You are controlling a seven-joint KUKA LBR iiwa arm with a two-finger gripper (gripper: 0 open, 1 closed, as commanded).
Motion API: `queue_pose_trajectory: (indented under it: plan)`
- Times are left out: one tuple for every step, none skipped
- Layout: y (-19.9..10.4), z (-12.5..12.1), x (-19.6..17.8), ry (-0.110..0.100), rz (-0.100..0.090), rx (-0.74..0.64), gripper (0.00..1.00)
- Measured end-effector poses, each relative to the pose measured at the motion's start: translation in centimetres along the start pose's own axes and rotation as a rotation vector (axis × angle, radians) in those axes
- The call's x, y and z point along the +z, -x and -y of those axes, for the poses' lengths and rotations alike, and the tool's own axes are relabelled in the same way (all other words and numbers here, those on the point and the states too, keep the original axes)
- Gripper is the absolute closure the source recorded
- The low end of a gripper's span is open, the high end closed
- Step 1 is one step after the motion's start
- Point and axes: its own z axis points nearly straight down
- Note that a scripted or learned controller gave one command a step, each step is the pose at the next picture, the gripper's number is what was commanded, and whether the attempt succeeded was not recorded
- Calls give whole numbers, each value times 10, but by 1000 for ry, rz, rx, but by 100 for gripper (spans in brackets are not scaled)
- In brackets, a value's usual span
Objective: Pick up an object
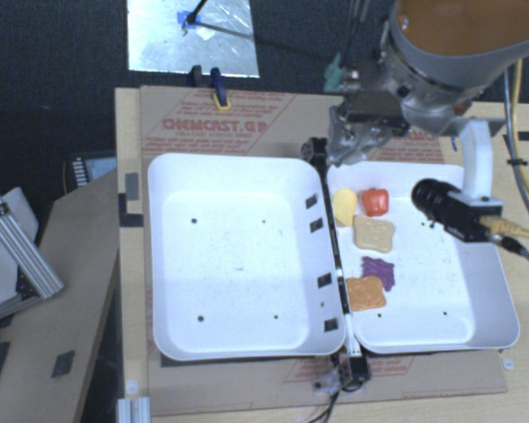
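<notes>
Grey arm (476, 51) with a broad orange band — a metal gripper (357, 144) below it, thin cables just beside.

Open floor across left bin (229, 254). Right bin (458, 315): five toy foods (370, 245) bunched along left wall, camera mount (454, 205) overhanging upper right, lower right floor bare.

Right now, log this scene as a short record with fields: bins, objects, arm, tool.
bins: left bin and right bin, side by side
objects: all in the right bin near the divider: yellow piece, red piece, tan toast piece, purple piece, orange piece
arm: arm over the far edge of the right bin
tool: tool above the far rim, holding nothing visible
</notes>
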Motion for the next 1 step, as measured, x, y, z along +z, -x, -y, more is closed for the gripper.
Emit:
queue_pose_trajectory:
  plan:
    - [-76, 0, -18, -9, 1, -2, 100]
